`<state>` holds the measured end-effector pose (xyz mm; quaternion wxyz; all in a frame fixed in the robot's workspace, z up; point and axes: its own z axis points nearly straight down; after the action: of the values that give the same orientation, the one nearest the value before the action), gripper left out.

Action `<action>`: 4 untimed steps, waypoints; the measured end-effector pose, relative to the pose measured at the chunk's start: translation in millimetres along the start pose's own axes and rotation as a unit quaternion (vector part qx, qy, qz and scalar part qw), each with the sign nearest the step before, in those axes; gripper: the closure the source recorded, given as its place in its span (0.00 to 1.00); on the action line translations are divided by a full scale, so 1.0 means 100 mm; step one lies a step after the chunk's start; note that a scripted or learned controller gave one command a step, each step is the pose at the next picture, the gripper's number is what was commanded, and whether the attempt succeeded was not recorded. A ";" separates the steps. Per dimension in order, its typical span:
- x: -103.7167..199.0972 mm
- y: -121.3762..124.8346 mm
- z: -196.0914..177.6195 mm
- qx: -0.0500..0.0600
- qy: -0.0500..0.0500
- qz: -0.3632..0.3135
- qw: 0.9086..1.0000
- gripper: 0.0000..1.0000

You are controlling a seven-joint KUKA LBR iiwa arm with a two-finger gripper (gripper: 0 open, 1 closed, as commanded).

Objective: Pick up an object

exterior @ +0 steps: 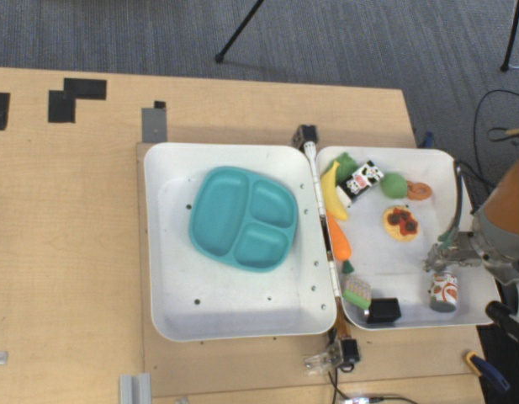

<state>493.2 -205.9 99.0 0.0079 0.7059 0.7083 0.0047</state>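
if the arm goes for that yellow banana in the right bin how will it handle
The yellow toy banana looks like smooth plastic, so probably light, stiff and a bit slippery. Its curved, tapering shape may twist or slide out of a pinch. It lies along the right white bin's left wall beside an orange toy carrot, so there is probably little room around it.

Even, bright lighting; soft shadows; slightly blurry.
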 end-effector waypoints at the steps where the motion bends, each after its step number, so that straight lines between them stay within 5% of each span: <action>1: 0.00 0.00 0.00 0.000 0.000 0.000 1.000 0.00; 4: 0.01 -0.04 0.11 0.005 0.003 0.001 1.000 0.00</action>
<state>489.6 -205.0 87.7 0.0020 0.7068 0.7074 0.0033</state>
